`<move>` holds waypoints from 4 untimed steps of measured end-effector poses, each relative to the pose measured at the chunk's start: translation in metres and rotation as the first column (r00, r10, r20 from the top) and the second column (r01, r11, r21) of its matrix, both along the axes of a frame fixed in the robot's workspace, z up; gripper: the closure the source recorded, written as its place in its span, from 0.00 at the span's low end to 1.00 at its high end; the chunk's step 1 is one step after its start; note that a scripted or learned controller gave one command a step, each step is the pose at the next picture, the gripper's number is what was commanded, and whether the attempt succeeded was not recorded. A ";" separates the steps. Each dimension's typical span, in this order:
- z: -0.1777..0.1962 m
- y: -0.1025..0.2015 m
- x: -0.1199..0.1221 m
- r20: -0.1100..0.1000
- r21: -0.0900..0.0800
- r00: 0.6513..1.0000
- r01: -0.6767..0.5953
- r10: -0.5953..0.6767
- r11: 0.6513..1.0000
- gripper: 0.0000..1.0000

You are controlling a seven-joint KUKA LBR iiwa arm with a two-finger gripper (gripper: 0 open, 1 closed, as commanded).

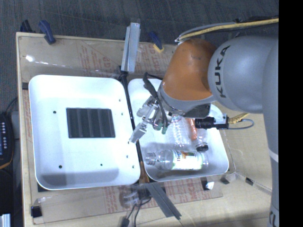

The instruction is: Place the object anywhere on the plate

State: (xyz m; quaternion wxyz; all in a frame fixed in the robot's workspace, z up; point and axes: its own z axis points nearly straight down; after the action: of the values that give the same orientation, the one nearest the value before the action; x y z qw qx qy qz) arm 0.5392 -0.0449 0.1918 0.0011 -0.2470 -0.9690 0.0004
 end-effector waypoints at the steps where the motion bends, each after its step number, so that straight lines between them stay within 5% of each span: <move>1: -0.001 0.039 -0.051 -0.001 0.000 0.998 0.071 -0.071 0.998 0.00; 2: 0.026 0.052 -0.044 0.001 -0.001 0.971 0.239 -0.239 0.971 0.00; 3: 0.177 0.064 -0.062 0.004 0.000 0.934 0.359 -0.359 0.934 0.00; 4: 0.046 0.058 -0.064 -0.002 -0.003 0.922 0.388 -0.388 0.922 0.00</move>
State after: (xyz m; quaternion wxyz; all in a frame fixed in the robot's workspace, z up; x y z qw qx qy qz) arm 0.4756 0.0135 0.2376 0.0020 -0.4338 -0.9010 0.0018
